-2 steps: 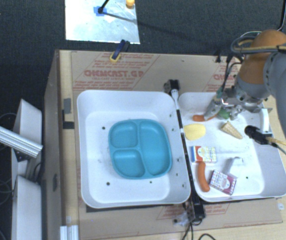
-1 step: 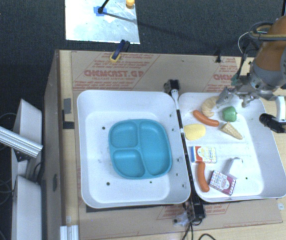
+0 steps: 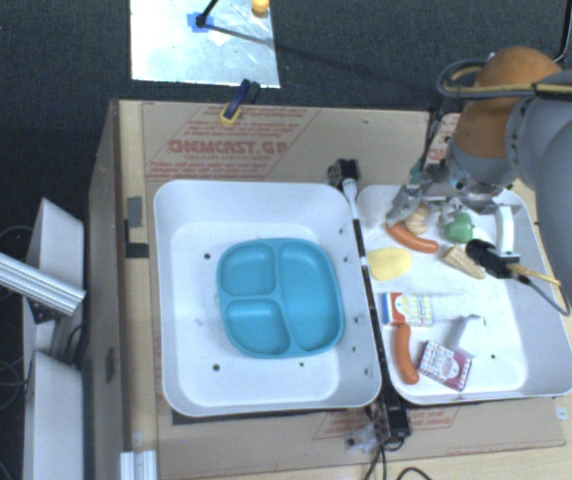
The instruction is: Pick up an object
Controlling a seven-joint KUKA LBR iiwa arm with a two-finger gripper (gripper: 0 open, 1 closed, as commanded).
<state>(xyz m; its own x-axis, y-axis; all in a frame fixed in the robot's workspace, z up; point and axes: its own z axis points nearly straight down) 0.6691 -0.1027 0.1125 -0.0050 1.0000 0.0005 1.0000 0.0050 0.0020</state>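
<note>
My gripper hangs low over the far end of the right bin, just above an orange sausage. A small pale object sits right under the gripper; whether it is gripped is unclear. A green ball-like piece lies just to the gripper's right, and a beige wedge lies in front of that. A yellow lump rests near the bin's left wall.
Nearer the front of the right bin lie a small white carton, a second orange sausage, a red box and a grey piece. The left bin holds a blue divided plate.
</note>
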